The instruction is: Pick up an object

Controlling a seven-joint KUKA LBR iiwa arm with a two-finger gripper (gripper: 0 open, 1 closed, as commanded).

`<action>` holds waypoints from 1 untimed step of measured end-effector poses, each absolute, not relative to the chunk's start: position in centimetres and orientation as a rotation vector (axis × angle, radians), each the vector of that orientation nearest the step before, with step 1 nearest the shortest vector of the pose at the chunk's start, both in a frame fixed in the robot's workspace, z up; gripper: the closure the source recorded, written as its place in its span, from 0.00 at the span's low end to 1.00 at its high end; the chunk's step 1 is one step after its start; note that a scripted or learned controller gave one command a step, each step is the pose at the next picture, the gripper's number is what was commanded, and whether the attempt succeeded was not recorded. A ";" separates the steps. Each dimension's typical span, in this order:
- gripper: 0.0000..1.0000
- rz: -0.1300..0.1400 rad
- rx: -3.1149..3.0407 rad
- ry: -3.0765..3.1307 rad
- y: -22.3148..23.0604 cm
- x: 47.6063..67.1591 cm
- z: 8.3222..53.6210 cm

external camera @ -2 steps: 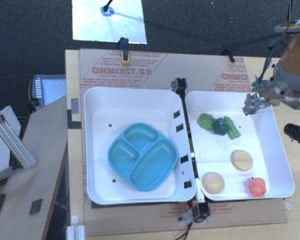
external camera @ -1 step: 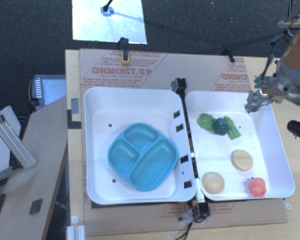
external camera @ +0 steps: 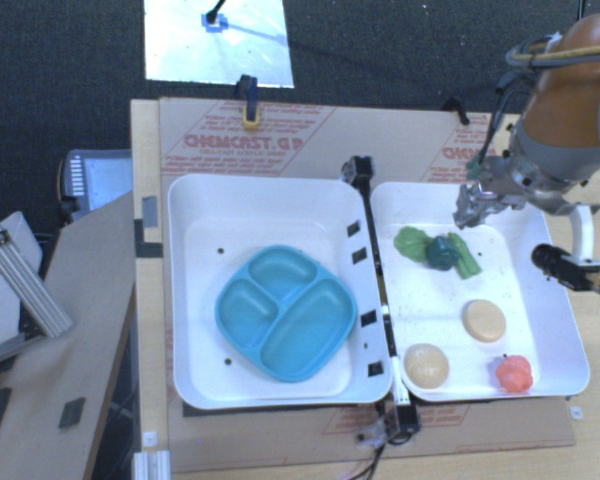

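In the right bin [external camera: 552,298] lie a green leafy toy [external camera: 413,242] with a dark teal lump [external camera: 442,253] on it, a pale tan round [external camera: 484,320], a second cream round [external camera: 427,365] near the front, and a red-pink piece [external camera: 515,373] at the front right corner. My gripper [external camera: 472,211] hangs over the back of that bin, just above and to the right of the green toy, with nothing seen between its fingers.
The left bin [external camera: 195,228] holds a blue three-compartment plate [external camera: 283,311]. Black clips [external camera: 370,318] run along the divider between the bins. A black fitting [external camera: 565,264] juts over the right bin's right wall. Cardboard [external camera: 310,138] lies under both bins.
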State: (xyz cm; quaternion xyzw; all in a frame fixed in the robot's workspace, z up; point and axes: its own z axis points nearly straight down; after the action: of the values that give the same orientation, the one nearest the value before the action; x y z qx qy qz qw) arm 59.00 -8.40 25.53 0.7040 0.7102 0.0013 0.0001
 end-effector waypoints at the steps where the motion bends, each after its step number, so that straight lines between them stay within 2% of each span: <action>1: 1.00 0.004 2.211 2.232 -2.9 58.6 24.1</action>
State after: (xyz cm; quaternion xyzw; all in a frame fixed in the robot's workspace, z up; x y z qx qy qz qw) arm 58.60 -2.90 24.07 0.7037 0.7105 0.0012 -0.0003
